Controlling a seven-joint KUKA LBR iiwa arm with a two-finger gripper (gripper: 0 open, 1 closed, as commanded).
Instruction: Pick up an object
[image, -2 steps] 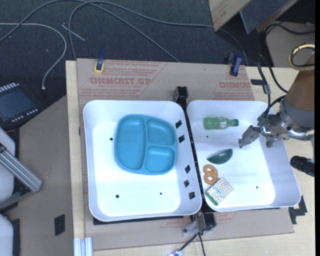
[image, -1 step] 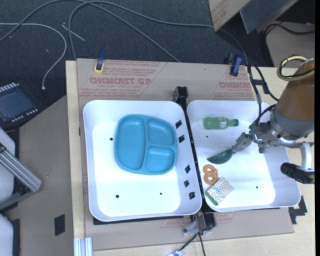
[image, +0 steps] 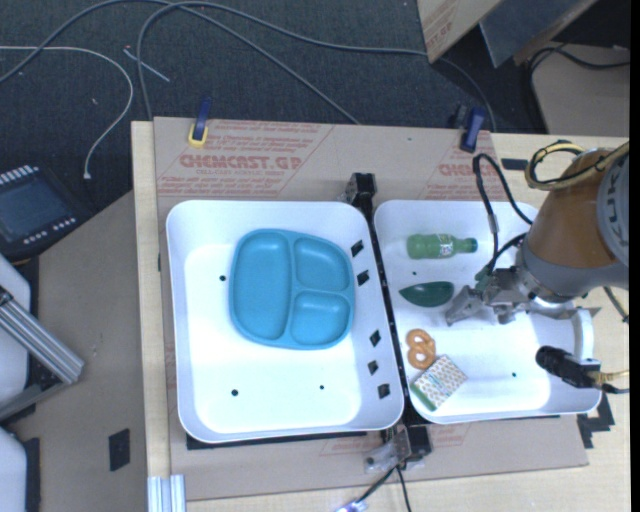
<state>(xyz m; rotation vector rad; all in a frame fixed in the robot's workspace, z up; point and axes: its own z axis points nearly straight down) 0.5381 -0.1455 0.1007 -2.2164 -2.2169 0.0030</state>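
From above, the arm's jaws (image: 468, 303) hang low in the right bin (image: 520, 395), just beside the dark green leaf-shaped piece (image: 427, 294) on its left; whether they touch it, or how wide they stand, I cannot tell. A green bottle (image: 441, 245) lies above, a pretzel (image: 421, 348) and a small packet (image: 440, 381) below. The left bin (image: 200, 300) on the table (image: 300, 160) holds a blue divided plate (image: 292, 288).

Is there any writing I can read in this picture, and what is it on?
"GICHCAST.G.P", roughly, in red print on the cardboard sheet behind the left bin; letters blurred, reading unsure.
Red print at the cardboard's right: too blurred.
Green bottle label: too small.
Small packet: too small.
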